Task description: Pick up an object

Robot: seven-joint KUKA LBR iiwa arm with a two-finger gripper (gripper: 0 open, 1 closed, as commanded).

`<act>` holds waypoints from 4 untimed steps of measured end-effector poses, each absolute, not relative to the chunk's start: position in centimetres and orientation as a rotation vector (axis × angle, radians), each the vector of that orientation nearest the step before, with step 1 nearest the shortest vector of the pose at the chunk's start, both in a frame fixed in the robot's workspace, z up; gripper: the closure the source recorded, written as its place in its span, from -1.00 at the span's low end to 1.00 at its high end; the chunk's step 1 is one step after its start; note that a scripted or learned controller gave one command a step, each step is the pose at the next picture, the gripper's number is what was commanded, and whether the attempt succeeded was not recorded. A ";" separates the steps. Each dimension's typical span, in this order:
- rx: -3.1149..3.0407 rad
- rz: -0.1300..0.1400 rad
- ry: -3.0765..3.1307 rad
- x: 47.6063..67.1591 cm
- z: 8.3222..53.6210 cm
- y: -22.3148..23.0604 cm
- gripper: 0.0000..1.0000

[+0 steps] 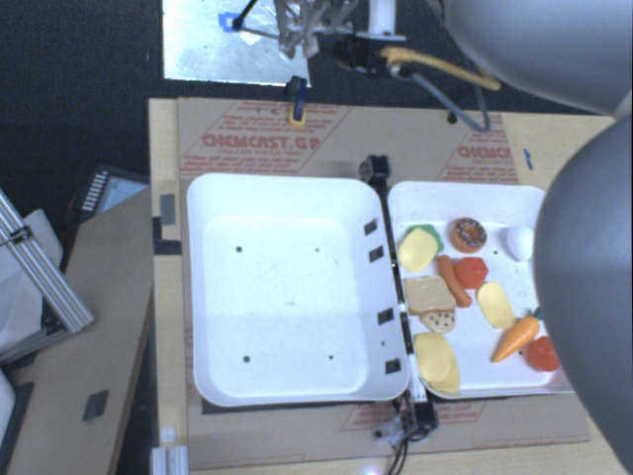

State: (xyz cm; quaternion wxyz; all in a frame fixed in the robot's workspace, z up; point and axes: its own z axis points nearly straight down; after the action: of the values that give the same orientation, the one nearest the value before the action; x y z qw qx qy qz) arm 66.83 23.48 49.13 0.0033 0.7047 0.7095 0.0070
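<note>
Inside right bin (pixel 435 194): donut (pixel 468 234), carrot (pixel 516 338), bread slice (pixel 429 294), other toy food.

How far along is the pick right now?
Nothing looks picked yet. The toy foods, such as the donut, carrot and bread slice, all lie in the right bin. The hand hangs high over the bench's far edge, nothing visible between its fingers. Approach, grasp and lift remain.

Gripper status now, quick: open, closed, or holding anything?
Gripper: raised at the top of the camera view, beyond the bins; open or closed cannot be told, and no object is seen in it.
</note>
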 end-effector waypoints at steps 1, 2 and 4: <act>2.212 0.007 2.227 66.3 51.8 23.4 1.00; 2.215 0.002 2.228 63.0 53.6 23.4 1.00; 2.216 0.000 2.228 55.9 53.5 23.4 1.00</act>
State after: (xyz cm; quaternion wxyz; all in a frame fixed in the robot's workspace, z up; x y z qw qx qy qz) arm 55.91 23.38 53.48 -0.0004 0.7053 0.7089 0.0000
